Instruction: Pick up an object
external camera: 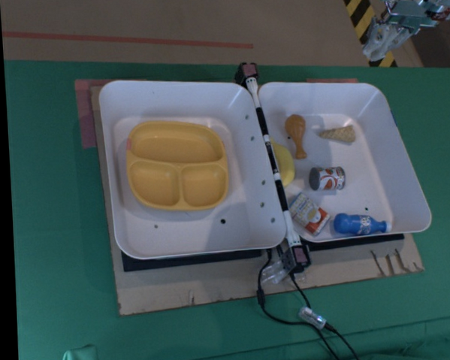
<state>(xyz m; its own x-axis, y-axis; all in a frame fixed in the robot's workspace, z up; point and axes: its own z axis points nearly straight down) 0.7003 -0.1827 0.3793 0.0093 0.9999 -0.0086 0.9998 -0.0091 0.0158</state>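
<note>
From my station I see the gripper [383, 43] high in the top right corner, above the floor beyond the green bench cover [54, 222], well apart from both bins. It is small and partly cut by the edge, so I cannot tell how it stands, and nothing is visibly held under it.

The nearest bin to it is the right bin [405, 181]. Inside lie the objects to pick: a brown drumstick [298, 134] near the far left part, a tan cone-shaped piece [338, 135] just to its right, a small can [327, 179] lying on its side in the middle, a blue bottle [358, 224] lying near the front wall, a small white and red packet [308, 213] beside the divider, and a yellow round thing [284, 165] touching the divider.

The left bin [137, 233] holds a yellow tray with three compartments [177, 164]. Both bins rest on a cardboard sheet [193, 290], and black cables [291, 300] run from the front
</note>
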